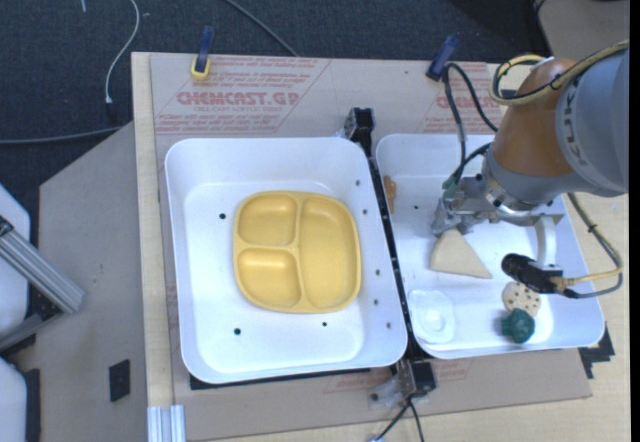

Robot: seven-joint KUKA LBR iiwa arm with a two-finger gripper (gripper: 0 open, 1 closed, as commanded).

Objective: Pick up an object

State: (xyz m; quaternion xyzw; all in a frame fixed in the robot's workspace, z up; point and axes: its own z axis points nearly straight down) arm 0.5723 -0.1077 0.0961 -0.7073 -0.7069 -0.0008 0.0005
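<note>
Tool (462, 220) low in right bin (420, 155), just above cheese wedge (459, 257).

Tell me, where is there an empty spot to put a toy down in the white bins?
The left bin has bare white floor all around the yellow divided plate, widest near its left wall. The right bin is crowded: the gripper, a cream wedge, a clear cup and a teal ball fill it.

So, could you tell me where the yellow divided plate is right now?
The yellow divided plate lies in the middle of the left bin, across the divider from the gripper.
</note>
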